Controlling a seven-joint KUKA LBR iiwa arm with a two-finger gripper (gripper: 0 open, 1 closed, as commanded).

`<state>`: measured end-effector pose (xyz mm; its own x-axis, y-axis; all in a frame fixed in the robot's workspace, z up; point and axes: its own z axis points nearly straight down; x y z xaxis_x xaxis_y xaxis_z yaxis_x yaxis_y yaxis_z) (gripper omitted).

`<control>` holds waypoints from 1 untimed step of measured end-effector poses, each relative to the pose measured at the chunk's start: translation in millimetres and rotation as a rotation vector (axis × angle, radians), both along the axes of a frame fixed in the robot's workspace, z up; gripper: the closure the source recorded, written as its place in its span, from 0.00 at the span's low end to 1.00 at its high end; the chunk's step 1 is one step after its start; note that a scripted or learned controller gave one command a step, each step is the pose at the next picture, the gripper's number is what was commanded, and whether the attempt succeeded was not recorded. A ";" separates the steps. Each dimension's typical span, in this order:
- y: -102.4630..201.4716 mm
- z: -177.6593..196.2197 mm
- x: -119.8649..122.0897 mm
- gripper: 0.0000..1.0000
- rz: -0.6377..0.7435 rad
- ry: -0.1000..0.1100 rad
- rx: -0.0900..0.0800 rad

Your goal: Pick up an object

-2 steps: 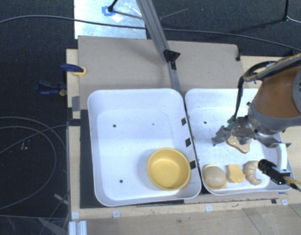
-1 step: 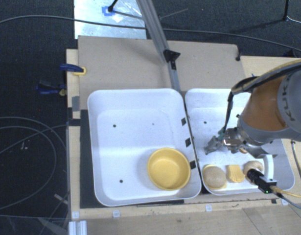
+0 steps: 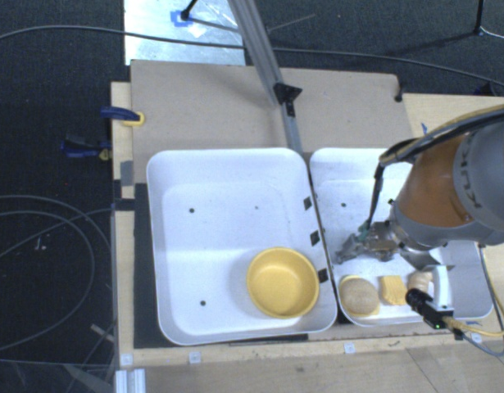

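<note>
Objects for picking lie along the right bin's [image 3: 333,170] front edge: a tan round lump [image 3: 360,295] at its front-left corner, a yellow block [image 3: 391,289] just beside it, and a pale piece [image 3: 420,282] further right. Our end effector [image 3: 356,245] hovers just above them; we cannot tell its finger state. A yellow bowl [image 3: 283,282] sits near the left bin's [image 3: 194,178] front-right corner.

Two white bins [image 3: 235,170] — one yellow bowl [image 3: 283,282], one round tan lump [image 3: 360,295], one yellow block [image 3: 392,289].
</note>
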<state>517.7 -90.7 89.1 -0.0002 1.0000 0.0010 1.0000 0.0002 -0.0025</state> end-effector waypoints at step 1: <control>-0.2 11.9 1.3 1.00 0.000 -0.005 -0.001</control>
<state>519.0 -90.9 100.9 -0.0002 1.0000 0.0000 1.0000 0.0002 0.0023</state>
